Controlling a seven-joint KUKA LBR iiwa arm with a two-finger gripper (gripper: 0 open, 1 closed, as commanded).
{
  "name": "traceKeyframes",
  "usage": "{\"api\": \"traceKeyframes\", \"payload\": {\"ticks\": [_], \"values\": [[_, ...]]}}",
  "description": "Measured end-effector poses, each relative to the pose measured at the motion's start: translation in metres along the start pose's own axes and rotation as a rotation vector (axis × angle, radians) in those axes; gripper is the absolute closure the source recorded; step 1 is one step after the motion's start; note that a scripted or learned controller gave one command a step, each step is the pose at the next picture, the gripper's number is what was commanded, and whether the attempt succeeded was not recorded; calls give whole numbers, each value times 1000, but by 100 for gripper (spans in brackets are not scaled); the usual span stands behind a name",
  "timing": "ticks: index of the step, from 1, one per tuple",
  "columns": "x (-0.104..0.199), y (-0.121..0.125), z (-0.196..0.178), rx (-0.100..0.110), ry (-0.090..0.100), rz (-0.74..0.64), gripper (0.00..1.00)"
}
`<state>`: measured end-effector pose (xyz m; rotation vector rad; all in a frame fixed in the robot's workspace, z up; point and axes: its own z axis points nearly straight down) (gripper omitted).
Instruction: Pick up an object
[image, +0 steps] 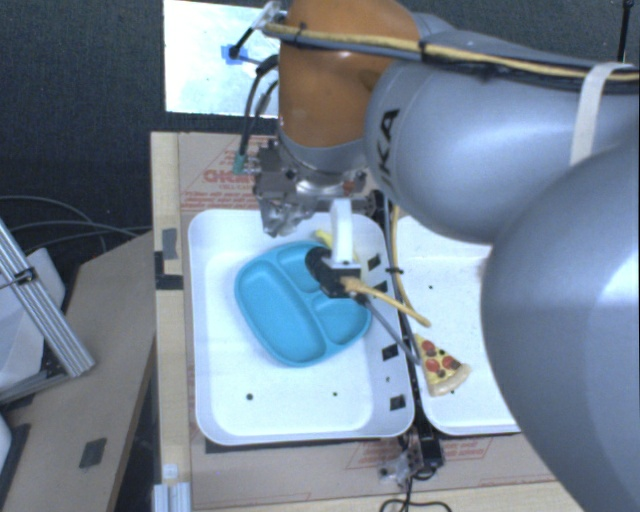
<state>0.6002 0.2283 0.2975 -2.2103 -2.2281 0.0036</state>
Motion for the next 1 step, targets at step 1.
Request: {"api": "traceKeyframes", "payload": {"ticks": [1], "values": [[-34, 69, 102, 1, -4, 12, 100]]}}
